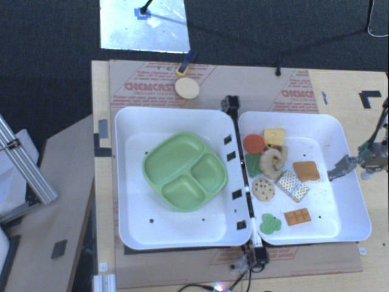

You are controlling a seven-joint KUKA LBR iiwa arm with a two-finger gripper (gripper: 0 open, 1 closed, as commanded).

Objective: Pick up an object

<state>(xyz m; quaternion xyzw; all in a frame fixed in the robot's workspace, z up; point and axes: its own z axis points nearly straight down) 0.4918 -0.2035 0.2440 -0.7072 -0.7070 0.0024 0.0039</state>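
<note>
Two white bins [292, 121] sit side by side on a wooden bench, toy foods such as the orange cracker [306, 171] lying in the right one, where the gripper [338, 170], its state unclear, should descend straight above one.

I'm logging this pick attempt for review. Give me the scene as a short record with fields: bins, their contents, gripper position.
left bin: green divided plate
right bin: red round piece, yellow block, cookie, orange cracker, green clover shape, other toy foods
gripper: at right bin's right side, apart from the foods
gripper holding: nothing seen
</note>
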